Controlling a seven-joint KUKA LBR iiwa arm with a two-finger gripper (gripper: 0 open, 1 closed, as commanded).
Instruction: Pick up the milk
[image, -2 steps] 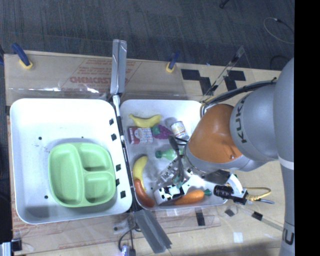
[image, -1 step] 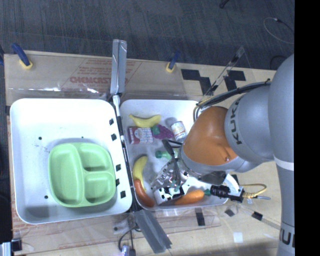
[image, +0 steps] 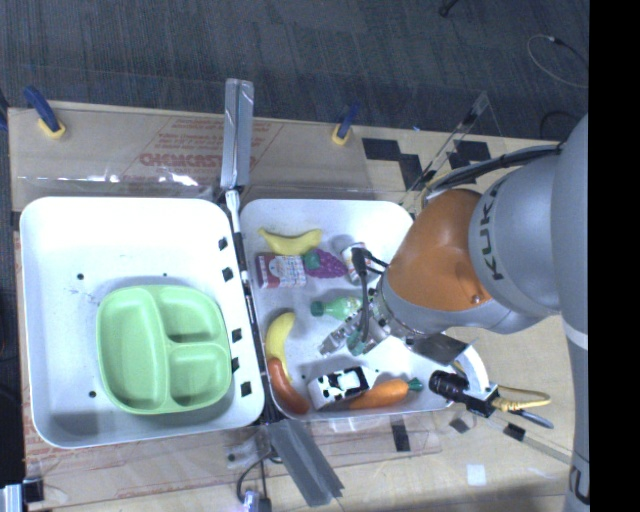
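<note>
White plastic forms both shallow bins on the bench. The left bin (image: 40, 300) carries a pale green divided tray (image: 165, 347) toward its near edge. The right bin (image: 300, 212) holds the food items. A yellow banana (image: 291, 240) lies near its far edge, with a pink carton (image: 282, 270) just in front of it and a purple piece (image: 325, 264) touching the carton's right end. A green bottle-like item (image: 336, 306) sits near the bin's middle. A second banana (image: 280, 335) lies along the left wall, and a reddish sausage (image: 285, 390) curves at the near left corner. The milk (image: 341, 384), a black-and-white patterned carton, lies on its side by the near edge, with an orange carrot (image: 381, 394) touching its right end.

The arm (image: 500, 250) reaches in over the bin's right side, its orange band above the wrist. The gripper (image: 348, 337) points down beside the green item, just beyond the milk and apart from it. Whether its fingers are spread or pressed together I cannot tell; the metal parts blur into each other.
</note>
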